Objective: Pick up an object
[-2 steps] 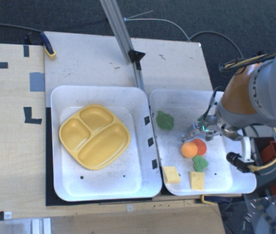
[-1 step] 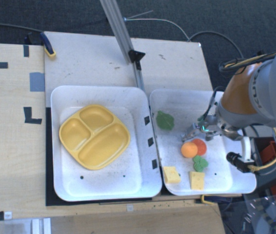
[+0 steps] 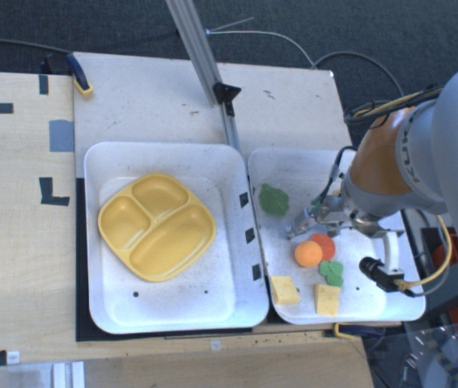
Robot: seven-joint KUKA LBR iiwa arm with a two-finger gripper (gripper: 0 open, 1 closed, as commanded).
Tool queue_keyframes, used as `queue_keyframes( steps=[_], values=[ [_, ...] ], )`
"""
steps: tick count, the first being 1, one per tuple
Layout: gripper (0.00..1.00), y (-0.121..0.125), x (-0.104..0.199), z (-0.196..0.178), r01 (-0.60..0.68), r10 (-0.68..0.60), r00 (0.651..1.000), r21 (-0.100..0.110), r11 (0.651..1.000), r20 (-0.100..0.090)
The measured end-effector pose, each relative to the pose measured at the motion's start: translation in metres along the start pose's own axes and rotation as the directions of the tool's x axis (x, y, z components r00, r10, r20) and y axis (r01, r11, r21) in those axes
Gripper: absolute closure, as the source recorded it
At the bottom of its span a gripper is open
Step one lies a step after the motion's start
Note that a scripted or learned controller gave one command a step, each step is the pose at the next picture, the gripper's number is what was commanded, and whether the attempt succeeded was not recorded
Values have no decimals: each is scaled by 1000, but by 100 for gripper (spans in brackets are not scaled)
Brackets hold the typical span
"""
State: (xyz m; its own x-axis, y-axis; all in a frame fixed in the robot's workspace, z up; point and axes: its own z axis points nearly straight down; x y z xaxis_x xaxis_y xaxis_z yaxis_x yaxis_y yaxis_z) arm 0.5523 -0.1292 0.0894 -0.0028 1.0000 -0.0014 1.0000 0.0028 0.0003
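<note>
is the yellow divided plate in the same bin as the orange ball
No, the yellow divided plate lies in the left bin; the orange ball is in the right bin.

A: What's in the left bin?

B: A divided plate, lying toward its left side.

A: And the right bin?

B: A leafy piece sits toward the back left. Nearer the front, a ball touches a tomato on its right. A sprig lies just in front of them. Two blocks rest side by side along the front edge.

A: Where's the gripper?

B: Over the right bin, just behind the ball, reaching in from the right.
</note>
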Motion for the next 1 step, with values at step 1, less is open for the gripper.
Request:
queue_keyframes(
  steps=[1],
  values=[
    [0,0,-1,0,-2,2,1000,0,1000,-1]
  ],
)
